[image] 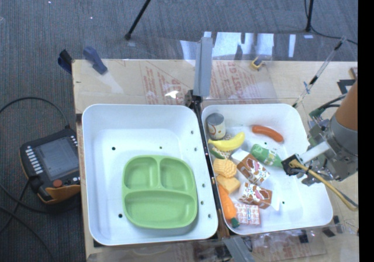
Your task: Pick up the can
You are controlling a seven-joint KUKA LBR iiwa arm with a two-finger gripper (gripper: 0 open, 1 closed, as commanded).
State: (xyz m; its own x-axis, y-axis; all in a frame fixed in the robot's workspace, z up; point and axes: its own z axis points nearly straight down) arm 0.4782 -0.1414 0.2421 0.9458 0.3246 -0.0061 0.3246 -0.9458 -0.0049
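The can (215, 126) is small and grey with a pale label. It stands upright in the far left corner of the right bin (304, 208), just behind a yellow banana (228, 141). My gripper (328, 152) hangs over the right edge of that bin, far to the right of the can and apart from it. Nothing shows in its grasp.
The right bin also holds a red sausage (267, 133), a green pouch (266, 155), yellow waffle pieces (225, 168), a carrot (228, 203) and small printed cartons (253, 169). A green divided plate (159, 192) lies in the left bin (105, 138). A teach pendant (51, 163) sits on the floor to the left.
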